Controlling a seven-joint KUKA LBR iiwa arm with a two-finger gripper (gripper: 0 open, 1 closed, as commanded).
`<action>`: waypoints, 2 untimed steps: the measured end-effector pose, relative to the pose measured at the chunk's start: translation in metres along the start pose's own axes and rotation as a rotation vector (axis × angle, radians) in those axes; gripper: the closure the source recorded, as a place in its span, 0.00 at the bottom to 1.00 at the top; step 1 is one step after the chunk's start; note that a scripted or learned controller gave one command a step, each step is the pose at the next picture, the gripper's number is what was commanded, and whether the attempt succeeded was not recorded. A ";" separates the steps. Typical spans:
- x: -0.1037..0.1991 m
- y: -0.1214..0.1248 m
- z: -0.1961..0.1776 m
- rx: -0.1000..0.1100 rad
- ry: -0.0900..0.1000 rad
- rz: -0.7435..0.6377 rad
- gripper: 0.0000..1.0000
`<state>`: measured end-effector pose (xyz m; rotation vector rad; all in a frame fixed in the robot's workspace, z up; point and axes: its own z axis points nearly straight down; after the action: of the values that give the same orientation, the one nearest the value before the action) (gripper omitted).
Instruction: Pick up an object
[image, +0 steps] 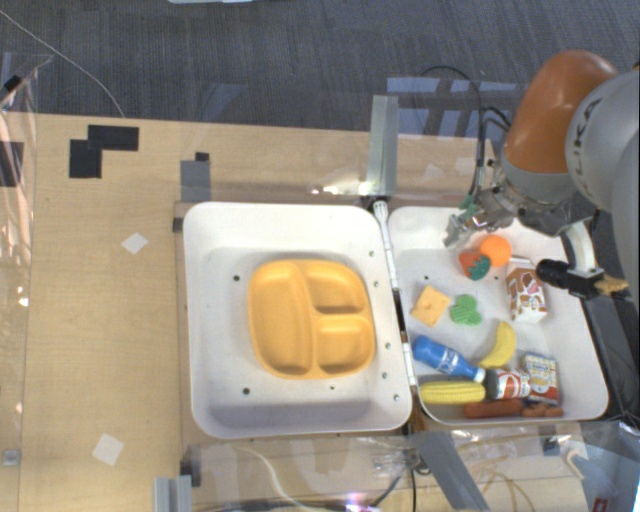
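Note:
My gripper (466, 226) hangs over the back left corner of the right bin (596, 350), open with nothing between its fingers. Just to its right and a little nearer lies an orange toy with a green end (488, 253). Nearby lie a brown and white carton (525, 295), a yellow cheese wedge (431, 305), a small green piece (465, 311), a banana (500, 343) and a blue bottle (445, 357). A corn cob (450, 392) rests along the front wall.
The left bin (215, 300) holds a yellow divided plate (310, 320). A small red and white bottle (510, 384), a printed box (541, 371) and a red sausage (512, 408) crowd the right bin's front right corner. A metal post (383, 150) stands behind the bins.

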<state>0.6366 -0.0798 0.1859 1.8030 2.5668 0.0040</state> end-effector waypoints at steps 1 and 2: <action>-0.010 -0.009 0.025 0.001 0.000 0.332 1.00; -0.010 -0.008 0.025 0.001 0.000 0.331 0.00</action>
<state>0.6324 -0.0922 0.1609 2.2014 2.2355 0.0040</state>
